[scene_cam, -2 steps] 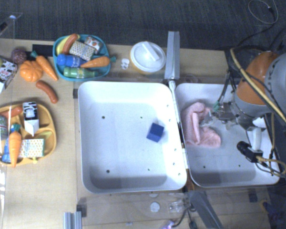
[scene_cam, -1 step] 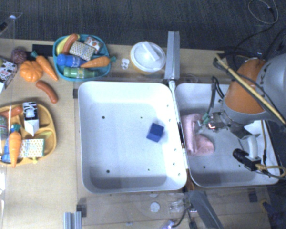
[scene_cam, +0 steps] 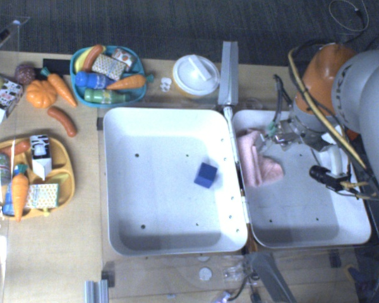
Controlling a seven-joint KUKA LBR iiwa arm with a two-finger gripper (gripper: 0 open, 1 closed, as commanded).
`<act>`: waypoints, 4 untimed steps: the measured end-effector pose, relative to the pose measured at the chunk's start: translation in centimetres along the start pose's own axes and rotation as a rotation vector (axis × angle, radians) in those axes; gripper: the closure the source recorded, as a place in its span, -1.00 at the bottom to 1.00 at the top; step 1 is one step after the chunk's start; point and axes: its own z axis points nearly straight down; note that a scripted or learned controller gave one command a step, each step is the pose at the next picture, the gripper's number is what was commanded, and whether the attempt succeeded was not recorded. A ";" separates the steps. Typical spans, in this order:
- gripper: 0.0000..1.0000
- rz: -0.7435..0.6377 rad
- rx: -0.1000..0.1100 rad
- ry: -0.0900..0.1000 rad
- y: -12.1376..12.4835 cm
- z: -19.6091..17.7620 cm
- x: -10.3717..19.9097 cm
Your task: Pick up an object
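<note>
Bright, even overhead light, soft shadows inside the white bins, slightly soft focus.

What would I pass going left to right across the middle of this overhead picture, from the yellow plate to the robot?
Yellow plate of toy food → left white bin → blue cube inside it → right white bin → pink cloth at its left side → robot's hand just past the cloth.

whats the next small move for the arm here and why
Probably a short drop toward the pink cloth. The gripper sits over the upper left part of the right bin, at the cloth's top edge, with nothing visibly held. The blue cube lies apart in the left bin, a longer reach.
</note>
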 end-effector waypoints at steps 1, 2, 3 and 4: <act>-1.00 -0.086 -0.015 -0.004 -5.8 1.5 -2.0; -1.00 -0.055 0.002 0.002 -6.7 -3.9 1.9; -1.00 -0.064 -0.010 -0.007 -14.7 1.7 -4.0; -1.00 -0.803 -0.004 -0.007 -8.2 1.7 -4.4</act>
